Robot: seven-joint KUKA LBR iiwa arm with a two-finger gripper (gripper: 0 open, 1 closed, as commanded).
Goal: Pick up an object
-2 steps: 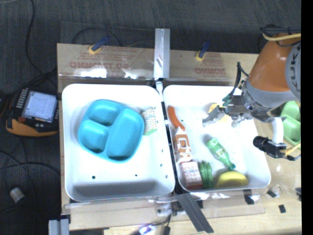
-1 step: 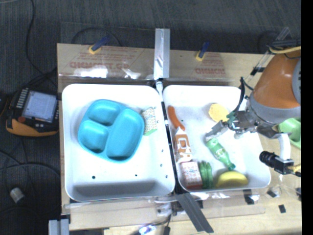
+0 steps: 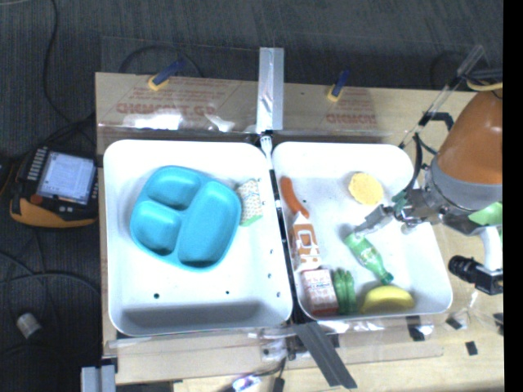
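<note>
A: What do we have closest to the tool?

B: The green bottle, lying flat in the right bin. We see it just beside the tool, toward five o'clock from the tip. Its long axis runs from about ten o'clock to four o'clock, neck end up by the tool.

A: Is the tool released or clenched?

B: We cannot tell; the tip is too small and blurred. We see nothing between it, so we judge it holds nothing.

A: And farther out?

B: At one o'clock from the tip sits the yellow round piece, near but apart. At six o'clock, by the bin's near wall, lies the banana. Well off at nine o'clock, the orange bottle lies along the divider.

A: So the bottle is our likeliest pick?

B: We judge so, gripped across its narrow width.
</note>
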